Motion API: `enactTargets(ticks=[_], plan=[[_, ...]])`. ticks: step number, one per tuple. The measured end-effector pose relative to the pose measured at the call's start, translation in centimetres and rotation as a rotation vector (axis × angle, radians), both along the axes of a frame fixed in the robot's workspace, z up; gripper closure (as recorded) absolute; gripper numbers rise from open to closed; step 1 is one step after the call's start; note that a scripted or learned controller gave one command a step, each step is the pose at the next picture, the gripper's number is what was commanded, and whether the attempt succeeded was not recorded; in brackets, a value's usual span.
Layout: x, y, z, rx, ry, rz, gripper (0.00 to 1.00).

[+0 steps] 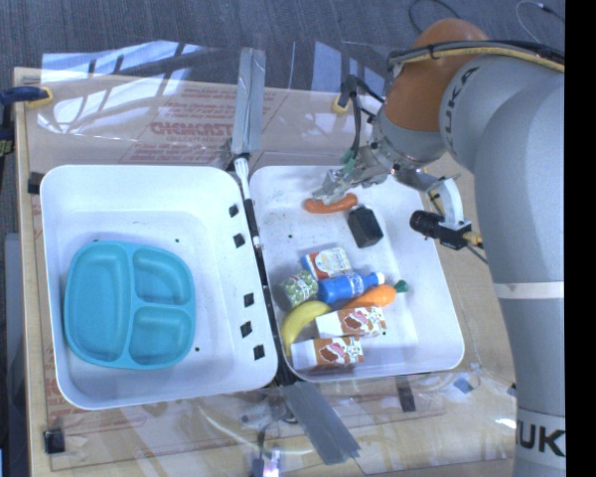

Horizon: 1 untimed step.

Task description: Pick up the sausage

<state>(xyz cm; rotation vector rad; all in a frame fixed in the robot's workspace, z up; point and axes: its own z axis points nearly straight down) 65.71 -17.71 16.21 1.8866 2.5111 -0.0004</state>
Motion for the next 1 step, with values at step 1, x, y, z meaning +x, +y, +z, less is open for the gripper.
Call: enactTargets(ticks=[1], plan=[[-0.01,0.01,-0.03,0.000,0.001,0.000,0.00]])
